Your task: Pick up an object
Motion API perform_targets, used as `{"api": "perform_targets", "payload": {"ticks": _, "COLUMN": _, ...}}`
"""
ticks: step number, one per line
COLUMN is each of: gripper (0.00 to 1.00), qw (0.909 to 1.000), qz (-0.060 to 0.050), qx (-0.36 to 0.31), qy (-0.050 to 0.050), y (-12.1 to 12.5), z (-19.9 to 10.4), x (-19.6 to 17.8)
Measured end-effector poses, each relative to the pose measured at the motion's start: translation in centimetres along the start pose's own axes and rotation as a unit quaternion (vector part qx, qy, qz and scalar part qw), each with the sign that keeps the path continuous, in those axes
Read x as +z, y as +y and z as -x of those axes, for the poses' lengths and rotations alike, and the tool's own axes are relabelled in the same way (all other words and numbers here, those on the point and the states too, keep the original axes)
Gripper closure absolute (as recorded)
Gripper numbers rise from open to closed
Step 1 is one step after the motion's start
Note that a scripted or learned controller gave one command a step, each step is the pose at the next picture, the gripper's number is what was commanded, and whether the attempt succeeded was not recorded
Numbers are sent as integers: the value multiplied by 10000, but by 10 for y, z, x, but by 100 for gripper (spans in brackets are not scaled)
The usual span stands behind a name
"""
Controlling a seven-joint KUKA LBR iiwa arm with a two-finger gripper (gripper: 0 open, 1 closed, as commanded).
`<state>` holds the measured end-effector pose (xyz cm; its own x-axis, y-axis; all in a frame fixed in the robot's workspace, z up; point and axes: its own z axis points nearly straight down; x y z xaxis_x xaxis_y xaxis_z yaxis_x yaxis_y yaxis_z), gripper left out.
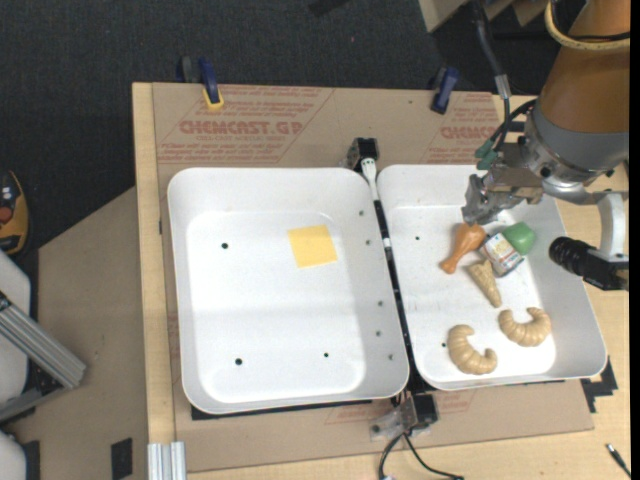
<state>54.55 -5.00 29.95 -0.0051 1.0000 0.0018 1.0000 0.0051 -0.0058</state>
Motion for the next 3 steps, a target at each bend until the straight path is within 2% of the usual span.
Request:
{"api": "perform_targets", "payload": {"ticks": 1, "gripper": 100, "qw": 10000, "qz": -10, "qx": -16, "qy": 6, "y": 23, "z": -77, "x": 67}}
{"api": "perform_targets", "payload": {"ticks": 2, "gripper": 100, "qw": 10000, "qz": 12, "qx": -7, "qy": -1, "y": 54, "z": -139, "x": 118}}
{"api": "perform_targets", "payload": {"ticks": 3, "gripper": 100, "qw": 10000, "qz": 24, "qx": -30, "qy": 13, "y": 61, "z": -246, "x": 158}}
